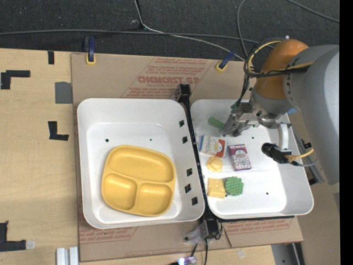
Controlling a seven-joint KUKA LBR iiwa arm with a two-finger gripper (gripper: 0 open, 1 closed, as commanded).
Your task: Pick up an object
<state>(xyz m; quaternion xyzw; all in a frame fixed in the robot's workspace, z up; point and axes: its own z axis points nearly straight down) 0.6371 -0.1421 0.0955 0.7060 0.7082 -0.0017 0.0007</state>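
In the right bin (pixel 276 203), up near its far edge, the pincer (pixel 236 123) hangs low over the white floor, right next to a small flat green piece (pixel 215 122) that lies slantwise, long axis running from the far-left toward the near-right. I honestly cannot tell if the pincer is open or closed from this angle, it's just a grey metal lump with cables.

The rest of the stuff sits along the left side of that bin. There's a little glossy packet (pixel 211 145) with red and blue print, then a dark red box (pixel 239 157) just right of it, rectangular, long axis pointing roughly far-to-near. Below those is a pale yellow chunk (pixel 214 164), and near the bin's near-left corner a yellow blocky thing (pixel 216 187) touching a bumpy green round thing (pixel 234 185).

The left bin (pixel 94 120) is smooth white plastic and holds a yellow divided plate (pixel 138 180), rounded corners, one big compartment and two small ones.

Both bins sit on a cardboard sheet (pixel 160 79) laid over the wooden desk (pixel 27 148).
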